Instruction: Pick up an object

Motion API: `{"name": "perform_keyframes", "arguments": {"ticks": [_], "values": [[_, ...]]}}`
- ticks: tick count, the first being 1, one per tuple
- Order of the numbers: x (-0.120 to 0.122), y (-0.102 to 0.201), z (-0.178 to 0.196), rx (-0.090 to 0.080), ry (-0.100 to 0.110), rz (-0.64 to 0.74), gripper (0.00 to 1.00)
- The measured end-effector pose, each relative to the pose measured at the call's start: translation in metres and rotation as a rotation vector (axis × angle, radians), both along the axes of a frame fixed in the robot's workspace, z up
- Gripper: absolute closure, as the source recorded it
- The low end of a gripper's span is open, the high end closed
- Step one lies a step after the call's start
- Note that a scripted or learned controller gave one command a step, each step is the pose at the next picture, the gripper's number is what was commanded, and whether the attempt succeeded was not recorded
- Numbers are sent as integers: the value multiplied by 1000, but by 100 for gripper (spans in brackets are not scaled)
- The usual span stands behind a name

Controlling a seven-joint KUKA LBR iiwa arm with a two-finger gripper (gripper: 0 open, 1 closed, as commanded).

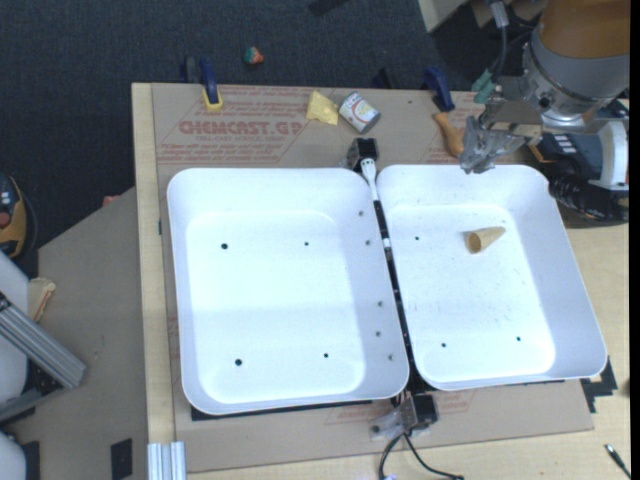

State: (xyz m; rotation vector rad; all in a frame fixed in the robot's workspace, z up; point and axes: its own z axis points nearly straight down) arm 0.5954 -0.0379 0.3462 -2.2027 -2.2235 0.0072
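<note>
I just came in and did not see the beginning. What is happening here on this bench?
A grey robot arm reaches in from the right, and its gripper is above the far rim of the right bin. A small tan cone-shaped piece lies on that bin's floor, apart from the gripper. Nothing shows between the fingers, so no object is picked up yet. The left bin sits beside it. Behind the bins, a yellow piece and a small box lie on the board.

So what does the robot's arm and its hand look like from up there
The arm is a thick rounded cylinder with an orange band above a grey wrist section. Thin dark cables run down beside it. The hand is a small grey metal assembly with a teal piece at its top.
</note>
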Motion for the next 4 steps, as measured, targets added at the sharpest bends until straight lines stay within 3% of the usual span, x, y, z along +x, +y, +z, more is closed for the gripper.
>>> {"name": "perform_keyframes", "arguments": {"ticks": [1,2,3,4], "values": [[2,38,-18,-3,-7,-5,100],[22,91,91,-3,-27,-3,100],[41,157,19,-4,-4,-3,100],[53,265,-27,-2,-8,1,100]]}}
